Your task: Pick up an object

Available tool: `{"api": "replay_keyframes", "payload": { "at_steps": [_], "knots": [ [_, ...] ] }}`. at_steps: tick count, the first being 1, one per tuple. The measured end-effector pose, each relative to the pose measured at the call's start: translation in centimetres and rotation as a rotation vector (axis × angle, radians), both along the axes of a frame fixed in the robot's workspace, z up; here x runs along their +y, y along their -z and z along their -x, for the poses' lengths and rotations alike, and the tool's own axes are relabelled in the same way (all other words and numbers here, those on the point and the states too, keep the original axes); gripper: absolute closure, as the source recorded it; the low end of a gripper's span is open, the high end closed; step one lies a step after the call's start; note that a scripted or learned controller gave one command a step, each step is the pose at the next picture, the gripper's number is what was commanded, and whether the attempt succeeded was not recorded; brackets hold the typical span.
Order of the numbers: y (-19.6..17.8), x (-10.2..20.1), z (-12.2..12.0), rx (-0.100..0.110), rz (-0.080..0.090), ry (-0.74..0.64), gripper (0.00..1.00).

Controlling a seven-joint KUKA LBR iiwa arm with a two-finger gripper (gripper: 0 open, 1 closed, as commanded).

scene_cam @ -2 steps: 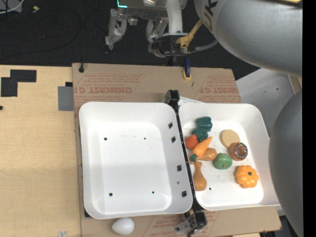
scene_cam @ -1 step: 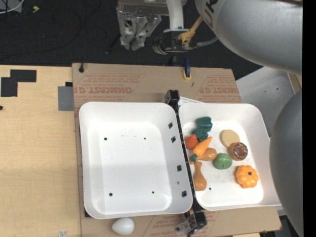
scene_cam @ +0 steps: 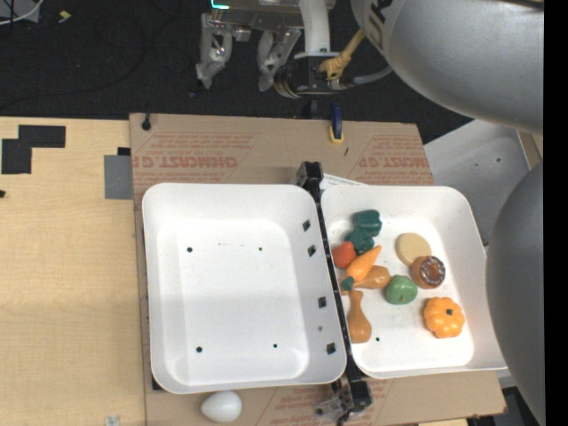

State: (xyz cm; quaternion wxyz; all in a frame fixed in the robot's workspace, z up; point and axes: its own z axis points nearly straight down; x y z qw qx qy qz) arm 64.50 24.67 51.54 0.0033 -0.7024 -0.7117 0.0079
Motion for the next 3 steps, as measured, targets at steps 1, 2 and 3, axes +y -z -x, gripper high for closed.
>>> {"api": "replay_keyframes", "payload": {
  "at_steps": [1, 2, 3],
  "knots": [
    [-0.72, 0.17, -0.07, 0.007, 0.002, -0.007, 1.00],
    [-0.68, 0.16, -0.07, 0.008, 0.003, -0.008, 0.00],
    [-1.39, 0.33, -0.15, 0.013, 0.004, -0.015, 1.00]
  ]
}}
